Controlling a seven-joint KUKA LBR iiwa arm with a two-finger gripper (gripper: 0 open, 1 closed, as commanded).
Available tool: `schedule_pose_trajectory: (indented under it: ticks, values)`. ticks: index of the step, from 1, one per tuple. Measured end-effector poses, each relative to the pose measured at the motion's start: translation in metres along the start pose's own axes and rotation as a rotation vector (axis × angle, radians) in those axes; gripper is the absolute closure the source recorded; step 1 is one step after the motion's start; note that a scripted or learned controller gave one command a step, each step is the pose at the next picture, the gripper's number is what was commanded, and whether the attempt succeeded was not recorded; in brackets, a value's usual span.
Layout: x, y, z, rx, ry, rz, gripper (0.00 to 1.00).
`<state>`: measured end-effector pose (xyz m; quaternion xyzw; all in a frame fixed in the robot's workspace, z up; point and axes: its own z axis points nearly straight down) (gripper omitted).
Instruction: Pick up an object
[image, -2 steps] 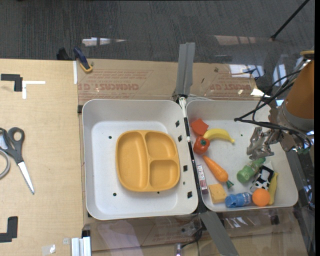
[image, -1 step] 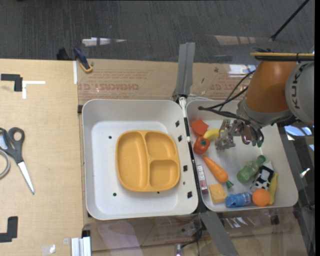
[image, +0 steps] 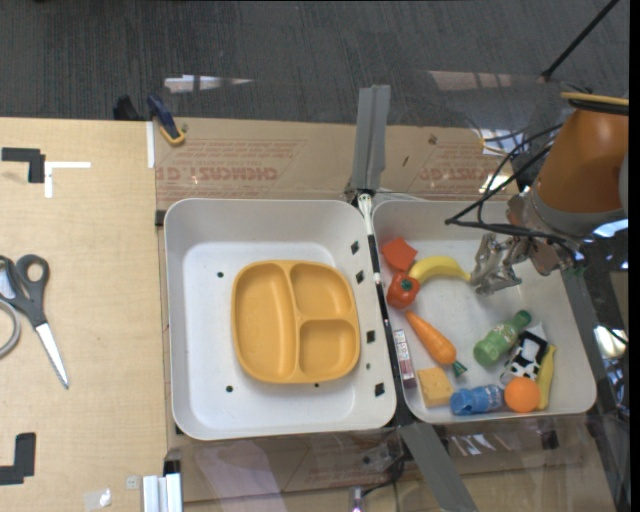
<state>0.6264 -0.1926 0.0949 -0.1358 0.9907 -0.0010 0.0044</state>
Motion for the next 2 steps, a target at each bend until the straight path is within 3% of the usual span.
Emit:
schedule_pose_trajectory:
  ticks: [1,2]
  values:
    - [0.000,0.000,0.000,0.000,0.000,0.000,0.00]
    - [0.118,0.003,0.001,-0.002,0.004,0.146,0.00]
